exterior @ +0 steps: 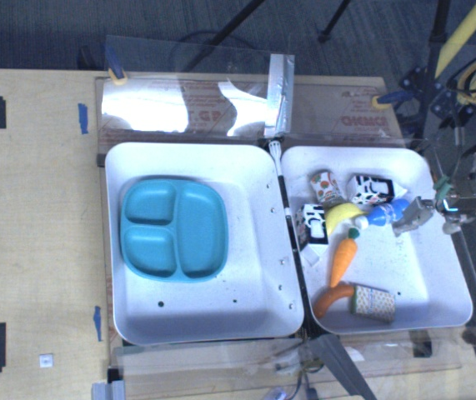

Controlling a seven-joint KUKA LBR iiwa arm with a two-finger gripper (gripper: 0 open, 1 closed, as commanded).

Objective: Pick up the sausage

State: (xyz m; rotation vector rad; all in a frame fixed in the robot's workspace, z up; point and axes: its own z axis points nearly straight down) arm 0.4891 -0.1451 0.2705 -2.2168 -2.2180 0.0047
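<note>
Two white bins are sitting side by side on the desk (29,223). The left bin (246,307) is holding a blue divided plate (173,227), lying flat toward its left half. The right bin (438,290) is carrying a cluster of small things. The sausage (331,298), a curved orange-brown piece, is lying near the front left corner of the right bin, its right end touching a speckled cylinder (374,302) just beside it. A carrot (343,258) is lying above the sausage, tilted, green tip up. A banana (343,215) is resting above the carrot, with a blue bottle (385,213) just to its right. A small can (326,187) and a black-and-white patterned item (372,188) are sitting toward the back of the bin; another black-and-white carton (314,223) is leaning near the divider.

The end effector (414,215) is reaching in from the right edge, hanging over the right side of the right bin, near the blue bottle and well apart from the sausage. Its tip is blurred; whether it is open or closed cannot be told, and nothing is visibly gripped
</note>
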